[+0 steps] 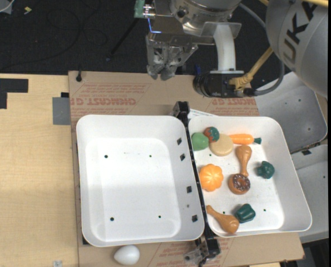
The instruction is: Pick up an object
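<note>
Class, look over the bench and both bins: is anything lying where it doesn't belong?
Yes. A white egg lies on the cardboard in front of the left bin, outside both bins, while the other toy foods sit together in the right bin.

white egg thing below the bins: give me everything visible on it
The egg is plain white, smooth and slightly glossy, likely plastic. It looks whole, with no markings. It lies on its side, long axis running roughly left-right in the camera view, on the brown cardboard sheet just outside the left bin, against or very near that bin's front rim; actual contact can't be judged. It sits near the bottom edge of the picture. The end effector hangs far from it, beyond the bins' back edge.
</note>
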Robot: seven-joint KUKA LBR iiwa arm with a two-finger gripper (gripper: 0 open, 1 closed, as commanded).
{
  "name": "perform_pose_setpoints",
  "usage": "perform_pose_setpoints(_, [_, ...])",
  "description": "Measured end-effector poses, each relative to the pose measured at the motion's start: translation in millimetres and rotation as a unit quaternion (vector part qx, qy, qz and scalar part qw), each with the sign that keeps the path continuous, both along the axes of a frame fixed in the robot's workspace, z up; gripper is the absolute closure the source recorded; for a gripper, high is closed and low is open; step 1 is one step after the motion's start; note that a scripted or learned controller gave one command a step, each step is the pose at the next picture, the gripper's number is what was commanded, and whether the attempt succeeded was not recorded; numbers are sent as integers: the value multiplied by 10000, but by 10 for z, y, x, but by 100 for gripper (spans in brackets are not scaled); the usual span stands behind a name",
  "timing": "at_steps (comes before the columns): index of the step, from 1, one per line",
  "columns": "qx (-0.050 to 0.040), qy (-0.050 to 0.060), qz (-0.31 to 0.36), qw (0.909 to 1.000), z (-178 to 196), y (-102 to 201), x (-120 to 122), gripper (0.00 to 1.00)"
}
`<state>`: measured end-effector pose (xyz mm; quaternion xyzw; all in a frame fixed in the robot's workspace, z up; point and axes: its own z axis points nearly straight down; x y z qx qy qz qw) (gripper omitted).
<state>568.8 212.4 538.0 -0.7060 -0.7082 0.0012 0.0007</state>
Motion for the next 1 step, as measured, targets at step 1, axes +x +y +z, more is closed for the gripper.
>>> perform_pose_setpoints(1, [0, 16, 16, 10000, -4, 331, -505, 100])
